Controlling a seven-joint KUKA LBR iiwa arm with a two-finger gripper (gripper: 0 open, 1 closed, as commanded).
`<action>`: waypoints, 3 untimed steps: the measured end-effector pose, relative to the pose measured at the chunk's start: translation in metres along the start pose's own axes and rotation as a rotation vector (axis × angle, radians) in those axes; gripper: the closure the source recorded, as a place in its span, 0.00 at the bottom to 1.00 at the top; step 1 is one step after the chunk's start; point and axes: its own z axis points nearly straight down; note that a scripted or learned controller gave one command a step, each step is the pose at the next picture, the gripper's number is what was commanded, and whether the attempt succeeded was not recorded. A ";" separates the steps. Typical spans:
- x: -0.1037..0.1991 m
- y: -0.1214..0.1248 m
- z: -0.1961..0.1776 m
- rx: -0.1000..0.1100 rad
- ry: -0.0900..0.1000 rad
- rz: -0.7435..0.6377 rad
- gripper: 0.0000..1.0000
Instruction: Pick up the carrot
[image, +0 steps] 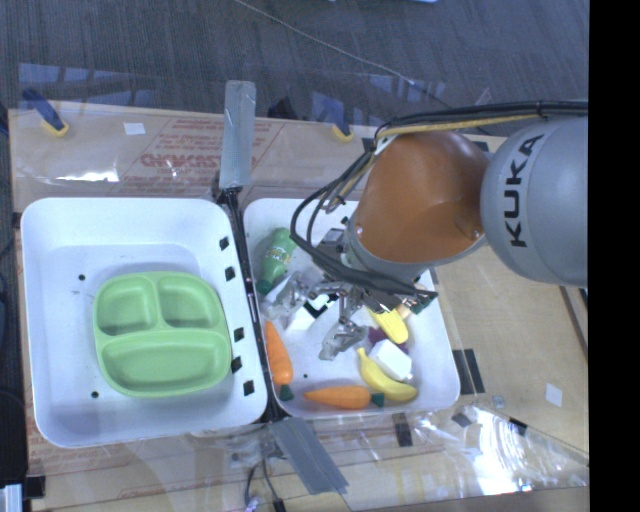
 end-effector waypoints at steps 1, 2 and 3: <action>0.016 -0.003 0.017 0.006 -0.003 0.095 0.00; 0.038 -0.025 0.091 0.001 0.000 0.237 0.00; 0.055 -0.021 0.118 0.005 -0.004 0.443 0.00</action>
